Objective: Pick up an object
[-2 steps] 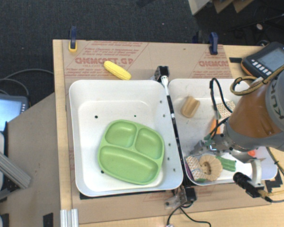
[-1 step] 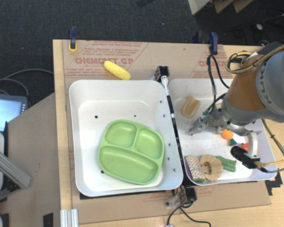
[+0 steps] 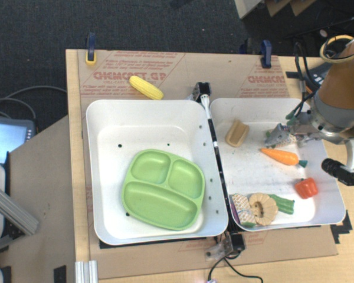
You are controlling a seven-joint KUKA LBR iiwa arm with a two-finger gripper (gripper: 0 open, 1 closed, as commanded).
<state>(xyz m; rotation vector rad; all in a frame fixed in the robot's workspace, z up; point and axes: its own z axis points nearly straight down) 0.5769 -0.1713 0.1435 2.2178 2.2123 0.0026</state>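
Now your gripper (image 3: 281, 135) sits low over the right bin (image 3: 336, 214), near its far right side; whether it is spread or closed, you cannot tell. Just beside it, toward you, lies the orange carrot (image 3: 279, 156). A tan block (image 3: 237, 134) rests to its left.

- Bins (image 3: 100, 119): white
- Tray (image 3: 163, 188): light green
- Corn (image 3: 146, 88): yellow
- Carrot (image 3: 279, 156): orange
- Pepper (image 3: 307, 188): red
- Bread (image 3: 237, 134): tan
- Counter (image 3: 76, 158): pale wood, red print
- Clamps (image 3: 91, 42): blue
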